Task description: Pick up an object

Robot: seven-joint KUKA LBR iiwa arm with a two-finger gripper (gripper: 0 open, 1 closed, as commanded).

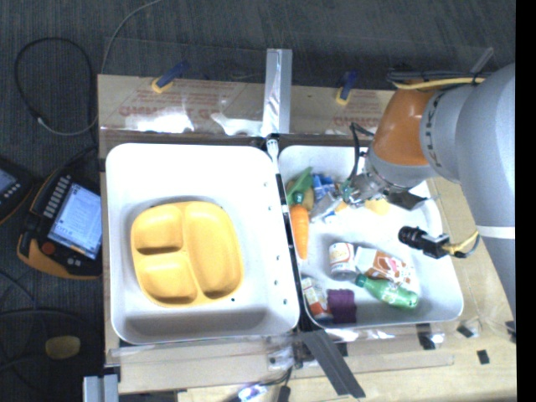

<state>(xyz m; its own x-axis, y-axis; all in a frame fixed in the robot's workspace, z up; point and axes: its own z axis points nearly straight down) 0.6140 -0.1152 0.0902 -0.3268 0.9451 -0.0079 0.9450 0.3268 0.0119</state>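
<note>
Two shallow white bins are seen side by side on the surface (126, 99). The left bin (117, 249) is largely taken up by a yellow divided tray (186, 249), which lies flat near the bin's middle; a band of bare white floor is left around it on every side, widest toward the far edge.

The right bin (448, 296) is crowded. An orange carrot (299, 231) is laid along the left wall, just beside the shared rim, with a green object (299, 187) at its far end. Toward the near edge, a small can (342, 259), a white and orange packet (387, 268) and a green bottle (387, 292) lying on its side are grouped closely together, and a dark purple block (341, 305) sits next to a small jar (313, 296) by the near left corner. Open floor is left mainly along the bin's right side and in a strip through the middle.

The arm (469, 141) is reached in from the right, and its tool (356, 189) is set low over the far part of the right bin, among a few small items near the green object. How far the tool is open, and whether anything is gripped, cannot be told.

Printing is visible on the packet, the can and the surface's far edge, but none of it can be read.
</note>
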